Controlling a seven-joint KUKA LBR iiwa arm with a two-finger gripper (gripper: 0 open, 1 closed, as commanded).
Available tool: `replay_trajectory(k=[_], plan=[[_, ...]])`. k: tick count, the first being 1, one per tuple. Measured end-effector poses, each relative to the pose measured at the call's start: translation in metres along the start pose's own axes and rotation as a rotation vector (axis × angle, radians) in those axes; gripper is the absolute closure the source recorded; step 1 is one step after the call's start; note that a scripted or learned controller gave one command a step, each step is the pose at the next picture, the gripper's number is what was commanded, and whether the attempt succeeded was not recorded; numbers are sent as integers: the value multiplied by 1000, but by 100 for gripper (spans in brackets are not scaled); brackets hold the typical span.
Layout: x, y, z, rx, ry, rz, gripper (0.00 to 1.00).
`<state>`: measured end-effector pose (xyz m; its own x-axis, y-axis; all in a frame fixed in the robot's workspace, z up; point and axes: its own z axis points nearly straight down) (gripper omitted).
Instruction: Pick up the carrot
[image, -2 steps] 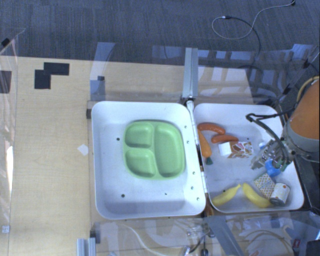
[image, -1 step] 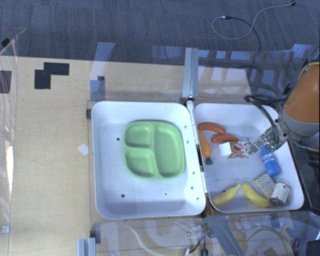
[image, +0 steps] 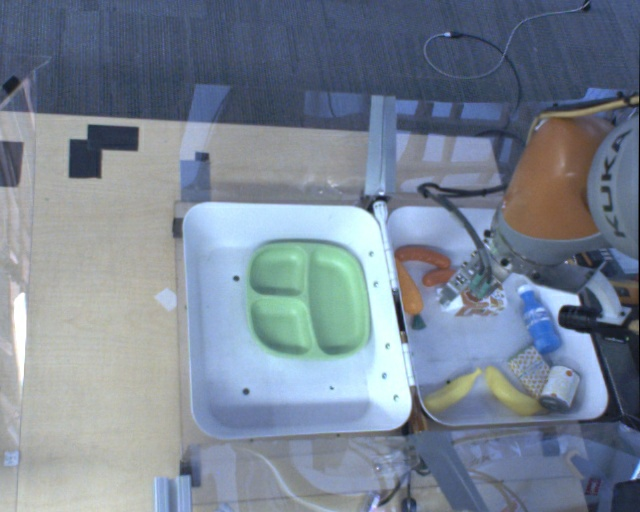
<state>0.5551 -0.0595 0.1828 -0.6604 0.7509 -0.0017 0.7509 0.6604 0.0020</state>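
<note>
Gripper: our gripper (image: 468, 285) hangs low in the right bin (image: 600, 400), wrist and orange band (image: 560, 180) rising to its right; we cannot tell how it is set or whether it has hold of anything, since the tip is a small cluttered blur

Carrot: the carrot (image: 409, 294) lies just to the gripper's left, along the bin's left wall, a slim orange body with a dark green stub at the end nearest us; we see it apart from the gripper, resting on the bin floor

Close neighbour: a sausage (image: 424, 260) curves just left of and beyond the gripper, its end very near the carrot's far end

Other things: blue bottle (image: 537, 322) to the gripper's right; two bananas (image: 480, 390) nearer us than the gripper; a patterned packet (image: 530, 368) and small tin (image: 562, 388) nearer us and to its right

Left bin: the left bin (image: 215, 400) holds a green divided plate (image: 305, 298), well to the gripper's left

Step in hand: we judge we are lining up on the carrot, not yet over it

Doing it well: we would shift left until centred over the carrot's middle, close across its narrow width, and keep clear of the wall and the sausage

Hard to make out: the gripper's tip merges with something pale and reddish beneath it; the carrot's far end is hard to part from the sausage; the surface shows as pale wood around the bins
</note>
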Motion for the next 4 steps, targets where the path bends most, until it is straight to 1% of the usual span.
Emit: replay_trajectory(k=[1, 2, 3, 4], plan=[[-85, -12, -22, -2, -4, -188, 100], [-69, -29, -38, 1, 0, -30, 100], [-49, -4, 4, -1, 0, -413, 100], [-105, -38, -30, -2, -5, -467, 100]])
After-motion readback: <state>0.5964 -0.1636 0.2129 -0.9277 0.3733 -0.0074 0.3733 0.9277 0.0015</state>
